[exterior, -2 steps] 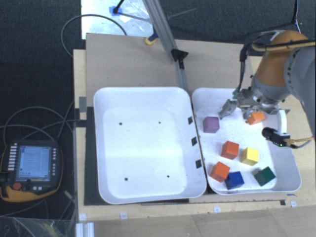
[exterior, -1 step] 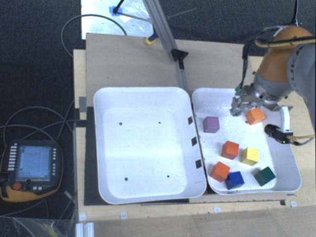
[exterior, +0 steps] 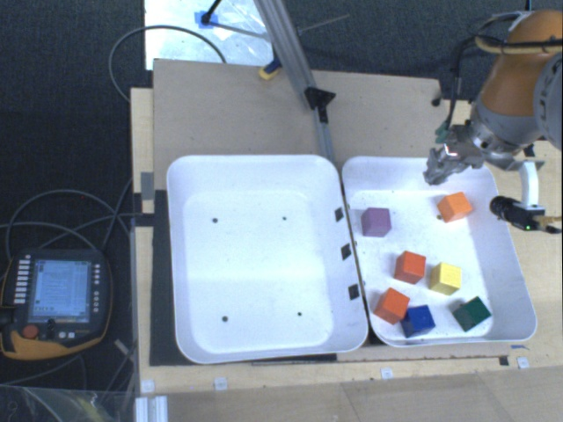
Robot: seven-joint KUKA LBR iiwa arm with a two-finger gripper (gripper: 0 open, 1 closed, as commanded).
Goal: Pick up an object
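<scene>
Jaws cannot be made out at this slant: the grey two-finger gripper [exterior: 439, 170] is a dark, blurred cluster, and whether it is spread or closed I cannot tell. Nothing shows gripped in it. It hangs over the far part of the right shallow white bin [exterior: 519, 297], near that bin's back rim, below the grey arm with its orange band [exterior: 519, 69].

Closest to it is the orange cube [exterior: 455, 207], just beside and nearer the camera. Left of that lies the purple cube [exterior: 376, 221]. Further toward the front sit a red-orange cube [exterior: 410, 266] and a yellow cube [exterior: 445, 277], close together. Along the front edge lie another orange-red cube [exterior: 392, 305] touching a blue cube [exterior: 418, 320], and a dark green cube [exterior: 472, 312] a little apart at the right.

Small black clips [exterior: 346, 251] sit along the seam where the two bins meet. The left shallow white bin [exterior: 189, 236] shows only small dark dots on its floor.

Both bins rest on a brown board bench [exterior: 237, 104]. A grey tripod leg [exterior: 286, 38] slants down across it. Off the left side, on dark carpet, lies a handheld control pendant [exterior: 54, 301] with a lit screen; its writing is too small to read. No brand or label is legible anywhere.
</scene>
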